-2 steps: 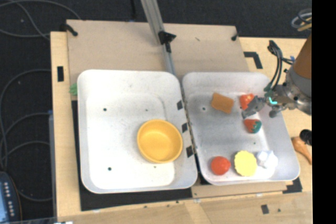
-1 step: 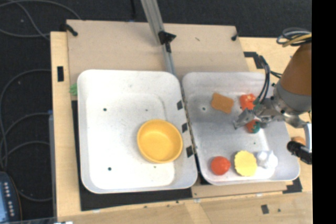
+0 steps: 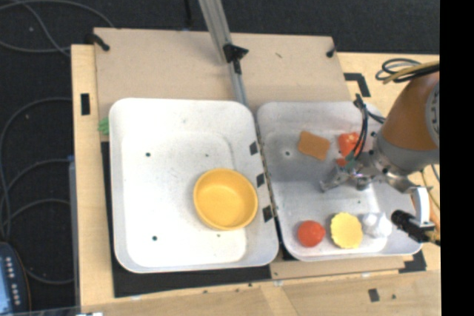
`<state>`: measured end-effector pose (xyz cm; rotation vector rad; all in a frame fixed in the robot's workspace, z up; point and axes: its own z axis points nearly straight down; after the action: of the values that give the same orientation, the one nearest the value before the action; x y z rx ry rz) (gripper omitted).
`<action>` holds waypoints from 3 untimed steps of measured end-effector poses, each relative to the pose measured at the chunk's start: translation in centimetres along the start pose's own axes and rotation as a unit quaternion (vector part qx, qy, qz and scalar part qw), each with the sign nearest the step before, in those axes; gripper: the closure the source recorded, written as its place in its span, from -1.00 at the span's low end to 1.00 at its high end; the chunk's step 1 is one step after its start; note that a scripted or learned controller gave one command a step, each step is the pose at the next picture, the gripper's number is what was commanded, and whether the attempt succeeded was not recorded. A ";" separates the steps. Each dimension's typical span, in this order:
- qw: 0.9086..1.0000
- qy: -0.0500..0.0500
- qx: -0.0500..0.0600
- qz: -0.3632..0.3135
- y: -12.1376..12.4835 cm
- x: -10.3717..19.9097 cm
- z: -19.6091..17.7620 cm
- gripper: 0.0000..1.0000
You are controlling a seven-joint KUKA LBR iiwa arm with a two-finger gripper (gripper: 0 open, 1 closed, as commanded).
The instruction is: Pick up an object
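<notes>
The right bin [image 3: 296,118] holds several small objects. A tan-orange block [image 3: 314,145] lies near its middle, and a red-orange piece [image 3: 346,143] sits just right of it, partly hidden by the arm's cables. Near the front rim are a red ball [image 3: 311,233], a yellow round object [image 3: 346,230] and a small pale object [image 3: 372,222]. My gripper [image 3: 345,179] hangs low over the bin floor, just in front of the block and the red-orange piece and behind the yellow object. Nothing shows in its grasp.
A yellow bowl [image 3: 225,198] stands in the left bin [image 3: 148,144], close to the divider between the bins. A slanted metal post [image 3: 211,0] rises from behind the bins. The arm's grey and orange body [image 3: 411,126] covers the right bin's right side.
</notes>
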<state>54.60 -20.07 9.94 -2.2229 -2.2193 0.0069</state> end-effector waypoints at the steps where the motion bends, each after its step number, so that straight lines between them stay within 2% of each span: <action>1: 1.000 0.000 -0.004 0.002 0.2 0.0 -1.4 1.00; 3: 1.000 0.000 -0.005 0.000 -0.3 -0.7 -10.7 1.00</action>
<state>54.30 -20.75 20.68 -2.2275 -2.2249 -0.0059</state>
